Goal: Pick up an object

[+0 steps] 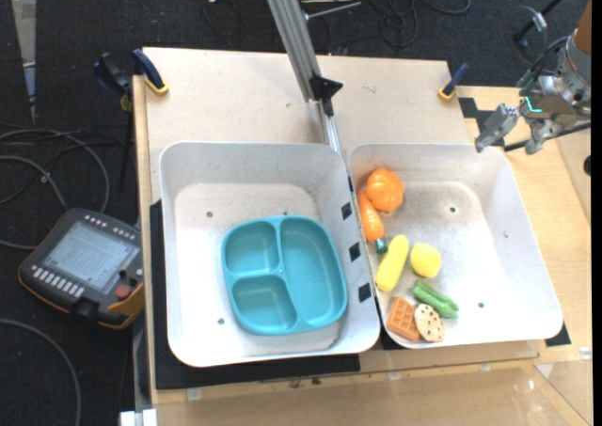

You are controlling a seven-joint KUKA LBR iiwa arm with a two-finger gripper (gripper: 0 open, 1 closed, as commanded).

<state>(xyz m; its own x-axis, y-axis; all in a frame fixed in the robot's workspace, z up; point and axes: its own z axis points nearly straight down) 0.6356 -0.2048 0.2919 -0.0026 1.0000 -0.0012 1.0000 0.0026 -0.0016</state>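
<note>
Several plastic toy foods lie along the right white bin's left side, down-left of the grey gripper, whose fingers are spread apart, holding nothing.

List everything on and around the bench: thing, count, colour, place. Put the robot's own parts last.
Bins: 2, white, side by side on the bench.
Divided plate: 1, teal, in the left bin.
Pumpkin: 1, orange, right bin, upper left.
Carrot: 1, orange, below the pumpkin, by the left wall.
Corn cob: 1, yellow, right bin, middle left.
Lemon: 1, yellow, right of the corn cob.
Bean pod: 1, green, below the lemon.
Waffle: 1, orange-brown, right bin, near edge.
Cookie: 1, pale with dark spots, beside the waffle.
Handheld controller: 1, grey and orange, floor, left of the bench.
Gripper: 1, grey, above the right bin's far right corner.
</note>
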